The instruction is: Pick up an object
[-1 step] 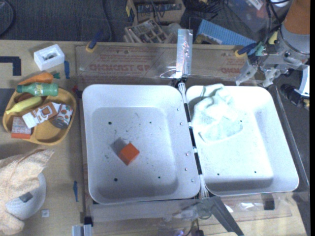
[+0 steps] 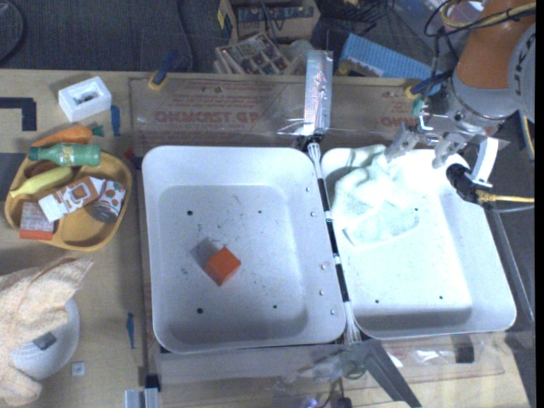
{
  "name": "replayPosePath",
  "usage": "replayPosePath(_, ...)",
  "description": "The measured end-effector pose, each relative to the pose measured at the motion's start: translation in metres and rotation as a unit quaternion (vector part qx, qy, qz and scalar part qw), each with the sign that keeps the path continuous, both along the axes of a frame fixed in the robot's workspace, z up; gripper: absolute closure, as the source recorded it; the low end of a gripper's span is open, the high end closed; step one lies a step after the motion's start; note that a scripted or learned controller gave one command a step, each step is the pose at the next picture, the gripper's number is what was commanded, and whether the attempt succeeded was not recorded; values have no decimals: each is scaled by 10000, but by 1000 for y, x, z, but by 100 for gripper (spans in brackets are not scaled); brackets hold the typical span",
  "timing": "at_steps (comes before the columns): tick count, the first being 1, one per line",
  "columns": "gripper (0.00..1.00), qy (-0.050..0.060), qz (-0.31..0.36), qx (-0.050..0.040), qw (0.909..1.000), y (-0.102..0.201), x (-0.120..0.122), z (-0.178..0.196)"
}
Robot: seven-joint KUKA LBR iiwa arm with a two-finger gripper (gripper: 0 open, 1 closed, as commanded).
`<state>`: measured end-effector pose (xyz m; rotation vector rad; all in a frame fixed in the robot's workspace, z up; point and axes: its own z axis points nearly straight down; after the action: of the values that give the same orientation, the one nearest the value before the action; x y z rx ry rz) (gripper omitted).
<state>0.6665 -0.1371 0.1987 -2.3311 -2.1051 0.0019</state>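
Gripper [image 2: 429, 147] sits over the far right corner of the right bin [image 2: 442, 313], arm entering from the right. The 2 fingers [image 2: 399, 147] stand apart, nothing between them — released, no load.

Objects in reach:
- Pale green-white cloth [image 2: 374, 198], crumpled, lying just below and to the left of the gripper in the right bin; its upper fold is near the left fingertip, contact cannot be told.
- Orange block [image 2: 223, 265], far to the gripper's left and toward the near side, in the left bin [image 2: 170, 177], resting against a small grey piece [image 2: 205, 251].

Judged step: approach, grasp not yet made. The cloth is the likely target, being nearest.

Risks from here:
1. Cloth is low-contrast against the white bin and washed out by glare — a descent aimed at its edge could close on air or on a thin fold that slips out on lift.
2. Gripper is close to the bin's far wall and right rim; a straight descent here may strike the rim before reaching the fabric.
3. If only 1 layer is pinched, the cloth may drag and snag on the divider between the 2 bins.
4. Going for the block instead means crossing that divider; the block sits skewed, so fingers not aligned to its faces could push it rather than grip it.
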Motion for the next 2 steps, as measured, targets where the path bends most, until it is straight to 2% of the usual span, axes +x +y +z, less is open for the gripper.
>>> replayPosePath(1, 0, -56, 1294, -12, 9916, 12, 3, -99)
replayPosePath(2, 0, -3, 1756, 6, 9845, 67, -74, -13)
